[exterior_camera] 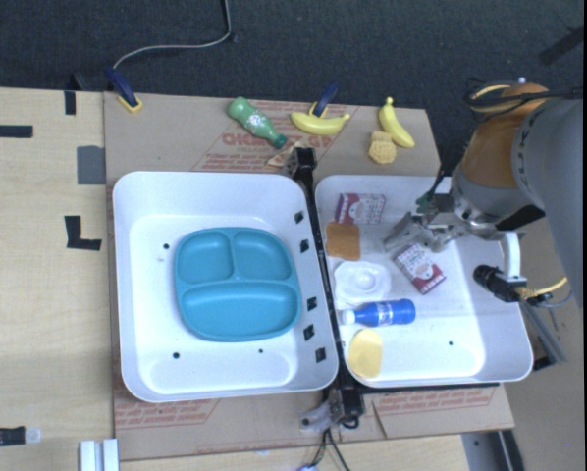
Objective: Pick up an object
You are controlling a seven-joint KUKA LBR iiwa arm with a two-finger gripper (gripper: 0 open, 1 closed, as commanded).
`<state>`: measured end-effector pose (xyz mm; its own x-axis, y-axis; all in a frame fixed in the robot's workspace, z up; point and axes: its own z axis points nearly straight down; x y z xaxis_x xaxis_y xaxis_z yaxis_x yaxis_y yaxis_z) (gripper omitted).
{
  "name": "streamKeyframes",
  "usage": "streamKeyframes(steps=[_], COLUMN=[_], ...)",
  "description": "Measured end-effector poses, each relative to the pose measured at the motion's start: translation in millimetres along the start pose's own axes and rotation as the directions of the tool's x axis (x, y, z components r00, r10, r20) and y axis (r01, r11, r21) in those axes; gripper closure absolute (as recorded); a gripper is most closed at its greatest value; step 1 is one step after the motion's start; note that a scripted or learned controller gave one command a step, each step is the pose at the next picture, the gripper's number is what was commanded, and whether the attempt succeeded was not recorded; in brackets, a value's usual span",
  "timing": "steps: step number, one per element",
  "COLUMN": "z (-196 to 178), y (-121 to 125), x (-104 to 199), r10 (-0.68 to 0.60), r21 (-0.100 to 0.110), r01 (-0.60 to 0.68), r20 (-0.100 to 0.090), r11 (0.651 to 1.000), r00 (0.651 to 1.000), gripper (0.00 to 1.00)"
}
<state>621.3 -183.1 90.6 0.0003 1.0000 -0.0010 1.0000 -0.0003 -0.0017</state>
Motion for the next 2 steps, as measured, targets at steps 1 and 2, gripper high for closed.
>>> streamKeyframes(steps=[1, 2], z=[4.6, 4.4], y=[-91.5, -45.2], x=[72.1, 86.5], r10=[-0.001, -0.001], r21=[-0.002, -0.006], r01=[0.001, 0.001], r20=[-0.002, 0.000], r11=[1.000, 1.000], r00=[1.000, 1.000], gripper=[0.00, 0.00])
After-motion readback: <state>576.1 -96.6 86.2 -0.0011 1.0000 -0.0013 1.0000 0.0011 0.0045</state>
